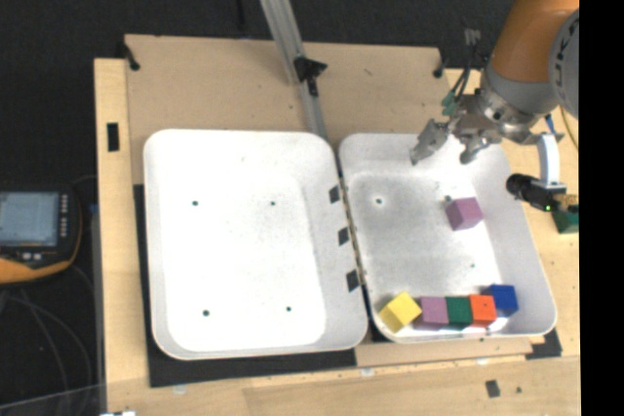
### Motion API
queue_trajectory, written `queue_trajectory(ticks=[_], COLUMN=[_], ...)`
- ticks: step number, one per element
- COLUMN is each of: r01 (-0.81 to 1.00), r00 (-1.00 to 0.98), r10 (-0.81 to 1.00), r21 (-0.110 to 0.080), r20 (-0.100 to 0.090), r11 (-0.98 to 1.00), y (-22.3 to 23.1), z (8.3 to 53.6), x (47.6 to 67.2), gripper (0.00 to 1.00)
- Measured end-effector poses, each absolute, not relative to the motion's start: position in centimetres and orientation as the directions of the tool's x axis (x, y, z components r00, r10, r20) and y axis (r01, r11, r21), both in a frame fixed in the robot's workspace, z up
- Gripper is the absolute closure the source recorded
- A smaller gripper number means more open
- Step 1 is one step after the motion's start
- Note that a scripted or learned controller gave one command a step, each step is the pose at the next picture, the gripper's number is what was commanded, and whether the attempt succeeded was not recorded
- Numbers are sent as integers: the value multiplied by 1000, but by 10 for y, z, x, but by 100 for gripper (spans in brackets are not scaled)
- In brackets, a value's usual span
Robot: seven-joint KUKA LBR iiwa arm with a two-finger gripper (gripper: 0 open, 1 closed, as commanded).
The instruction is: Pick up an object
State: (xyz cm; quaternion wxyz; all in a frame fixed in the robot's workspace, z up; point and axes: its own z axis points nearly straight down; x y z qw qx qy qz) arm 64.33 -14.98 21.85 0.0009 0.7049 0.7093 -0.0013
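Right bin (507, 239) has open floor; above its far edge the gripper (448, 146) hangs spread, holding nothing.

Right bin (390, 170): one block (463, 212) mid-bin, row of blocks (448, 310) along near wall; claw (449, 145) above far edge.

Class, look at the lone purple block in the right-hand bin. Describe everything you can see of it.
The purple block is a small cube, pale violet, matte, possibly wood or foam. It sits alone on the floor of the right bin, turned slightly askew to the bin's walls, in the upper right part. Nothing touches it: the row of coloured blocks lies along the near wall, and the tool hangs above the far edge, apart from it.
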Motion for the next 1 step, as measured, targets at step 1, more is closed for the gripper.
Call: queue_trajectory(ticks=[1], r01=[1000], r00=[-5], r10=[1000], r21=[-4], r20=[0], r11=[5], y=[-102], z=[107], x=[680], gripper=[0])
